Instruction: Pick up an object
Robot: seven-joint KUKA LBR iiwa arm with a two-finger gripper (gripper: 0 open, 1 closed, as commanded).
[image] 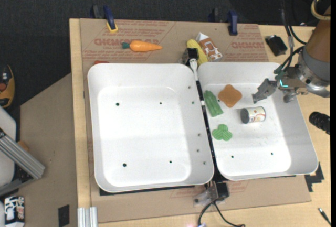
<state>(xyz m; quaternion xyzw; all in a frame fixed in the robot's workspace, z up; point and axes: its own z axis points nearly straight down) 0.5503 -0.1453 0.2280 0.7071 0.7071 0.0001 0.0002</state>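
In the right bin (294, 163) lie a brown cookie-shaped piece (230, 95), a small can on its side (253, 115), a long green piece (212, 104) by the left wall and a green leafy piece (222, 133). My gripper (274, 92) hovers over the bin's upper right, to the right of the brown piece and just above the can. Its fingers stand spread apart with nothing between them.
The left bin (100, 131) sits beside the right one. On the cardboard behind the bins lie a toy carrot (143, 46), a yellow banana-like item (195, 49) and a small carton (210, 49). Blue clamps (232, 22) hold the board's far edge.
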